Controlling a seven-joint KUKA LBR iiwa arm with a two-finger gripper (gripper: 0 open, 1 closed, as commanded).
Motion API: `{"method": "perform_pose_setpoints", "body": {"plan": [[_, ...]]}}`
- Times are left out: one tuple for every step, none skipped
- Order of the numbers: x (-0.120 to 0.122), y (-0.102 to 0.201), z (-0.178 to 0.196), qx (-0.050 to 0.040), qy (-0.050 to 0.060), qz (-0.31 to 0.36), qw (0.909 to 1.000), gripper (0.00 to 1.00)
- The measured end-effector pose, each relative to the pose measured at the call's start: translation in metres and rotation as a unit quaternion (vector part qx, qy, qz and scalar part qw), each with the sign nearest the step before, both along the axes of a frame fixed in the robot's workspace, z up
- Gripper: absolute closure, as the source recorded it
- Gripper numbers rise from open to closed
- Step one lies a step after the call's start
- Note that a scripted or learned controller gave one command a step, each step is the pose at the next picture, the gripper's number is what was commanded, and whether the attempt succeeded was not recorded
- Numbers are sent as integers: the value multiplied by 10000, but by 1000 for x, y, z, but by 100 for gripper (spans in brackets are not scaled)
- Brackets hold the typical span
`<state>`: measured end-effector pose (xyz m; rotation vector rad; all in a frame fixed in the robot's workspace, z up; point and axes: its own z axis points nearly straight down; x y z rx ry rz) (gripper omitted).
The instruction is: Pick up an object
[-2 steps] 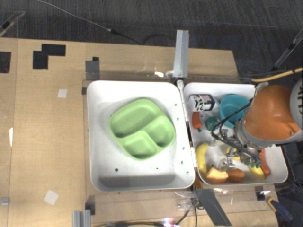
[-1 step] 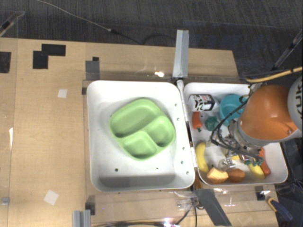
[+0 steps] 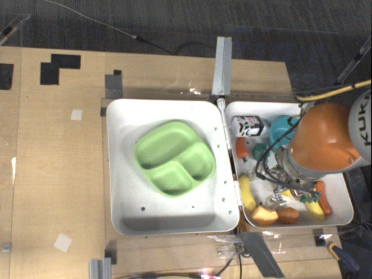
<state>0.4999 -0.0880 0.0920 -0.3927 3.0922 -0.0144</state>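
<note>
Reaching into the right-hand shallow white plastic bin [image 3: 347,211] at frame lower right | gripper [image 3: 285,195] low among toy food | claw state: cannot tell | nothing visibly lifted; pick unfinished

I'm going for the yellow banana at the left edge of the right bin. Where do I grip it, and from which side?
Grip the banana across its narrow width at mid-length, coming straight down. It lies lengthwise along the right bin's left wall, so closing across the long axis probably suits it; the finger on the wall side has little room. The gripper is now over the bin's middle.

Green divided tray [image 3: 174,157] in left bin [image 3: 119,173].
</note>
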Motion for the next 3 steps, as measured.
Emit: {"method": "perform_pose_setpoints", "body": {"plan": [[1, 0, 0, 2, 9, 2, 10000, 0], [4, 1, 0, 0, 18, 401, 9992, 0], [96, -30, -2, 23, 46, 611, 9981, 0]]}}
